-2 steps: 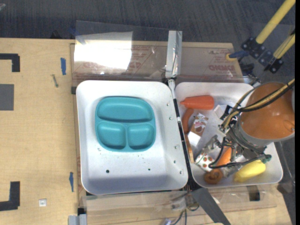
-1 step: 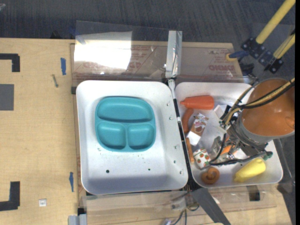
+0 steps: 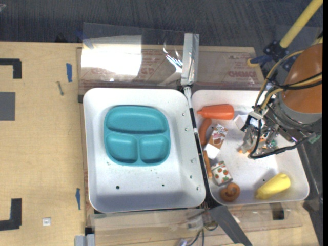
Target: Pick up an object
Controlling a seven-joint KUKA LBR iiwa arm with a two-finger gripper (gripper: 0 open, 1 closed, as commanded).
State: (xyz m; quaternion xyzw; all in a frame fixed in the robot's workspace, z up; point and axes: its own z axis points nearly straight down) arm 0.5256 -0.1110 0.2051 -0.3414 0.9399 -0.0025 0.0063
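The right bin point(image 3: 294, 160) holds several toy foods. An orange carrot point(image 3: 216, 111) lies at its back left, with a brown sausage point(image 3: 204, 129) beside it. Two small white printed cartons sit lower: one point(image 3: 217, 136) by the sausage, another point(image 3: 221, 172) nearer the front. A brown round piece point(image 3: 230, 191) rests at the front edge and a yellow lemon-like piece point(image 3: 273, 185) at the front right. My gripper point(image 3: 252, 141) hangs low over the middle of this bin, right of the upper carton, amid cables. Nothing is clearly seen between its tips.
The left bin point(image 3: 97, 183) carries a teal divided plate point(image 3: 137, 134). A clear plastic sheet point(image 3: 133, 60) and a metal post point(image 3: 189, 60) stand behind the bins. The arm's orange band point(image 3: 307, 76) looms over the right bin's back right corner.
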